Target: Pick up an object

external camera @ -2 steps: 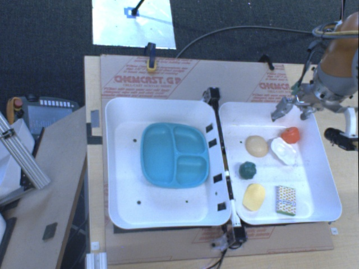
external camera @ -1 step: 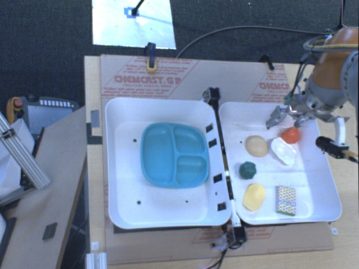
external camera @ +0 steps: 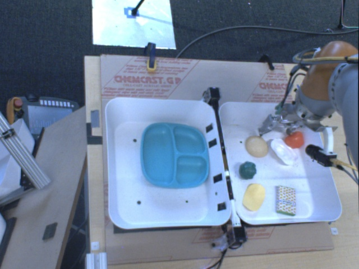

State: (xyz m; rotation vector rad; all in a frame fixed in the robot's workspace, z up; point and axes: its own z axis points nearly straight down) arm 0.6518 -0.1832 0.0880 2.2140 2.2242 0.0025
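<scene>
Beside one blue tray, six objects share the right bin (end effector grip unclear).

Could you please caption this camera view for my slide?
KUKA arm's hand low over the right bin of small objects; blue divided plate in the left bin.

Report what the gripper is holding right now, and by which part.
It cannot be told. The gripper sits low in the right bin, beside the white object and orange-red object.

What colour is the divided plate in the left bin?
Light blue; the divided plate shows best in the overhead camera view.
</scene>
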